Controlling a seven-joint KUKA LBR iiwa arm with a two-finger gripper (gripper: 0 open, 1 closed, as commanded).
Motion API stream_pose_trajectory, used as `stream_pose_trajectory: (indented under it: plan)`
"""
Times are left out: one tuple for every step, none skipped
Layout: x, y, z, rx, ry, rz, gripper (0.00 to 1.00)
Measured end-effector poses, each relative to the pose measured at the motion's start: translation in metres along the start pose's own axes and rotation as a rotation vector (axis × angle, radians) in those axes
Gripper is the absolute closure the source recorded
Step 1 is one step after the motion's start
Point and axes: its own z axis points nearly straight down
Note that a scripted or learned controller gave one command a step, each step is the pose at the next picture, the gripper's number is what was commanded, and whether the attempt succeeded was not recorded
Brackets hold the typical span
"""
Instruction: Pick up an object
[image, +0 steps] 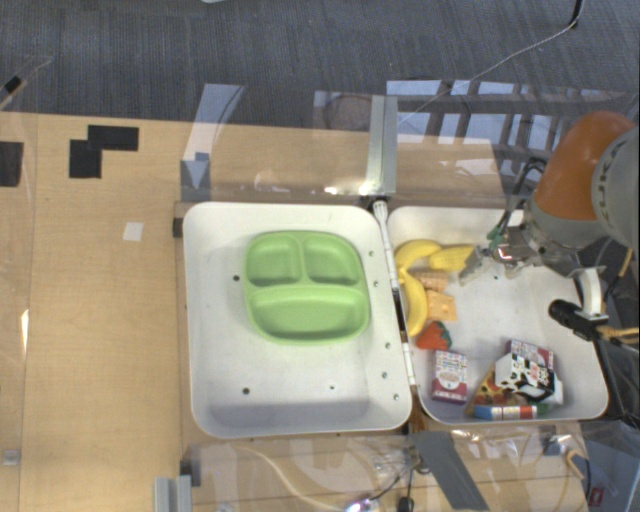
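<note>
Camera view: the gripper (497, 250) sits low in the right bin (570, 290), near its back edge, just beside the yellow toy (452, 259) lying next to the banana (412, 278); can't tell how the tool is set, and nothing visibly pinched in it. Likely target is that yellow toy (my guess, as it's the nearest thing): prob. light, stiff plastic, smooth so a bit slippery, best taken across its narrow width. Crowding is the snag, since the banana touches it on the left, w/ orange crackers (438, 296) and a red piece (434, 337) just in front. Farther fwd: a small carton (451, 376), a black-and-white box (527, 371), markers (512, 409). Left bin (215, 300) holds a green divided plate (305, 285), well apart.
</note>
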Motion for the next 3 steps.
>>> stream_pose_trajectory:
  plan:
    - [0.04, 0.039, 0.011, -0.004, -0.002, -0.01, 0.0]
    - [0.056, 0.05, 0.011, 0.02, -0.006, -0.013, 0.0]
    - [0.058, 0.051, 0.011, 0.015, -0.009, -0.076, 0.0]
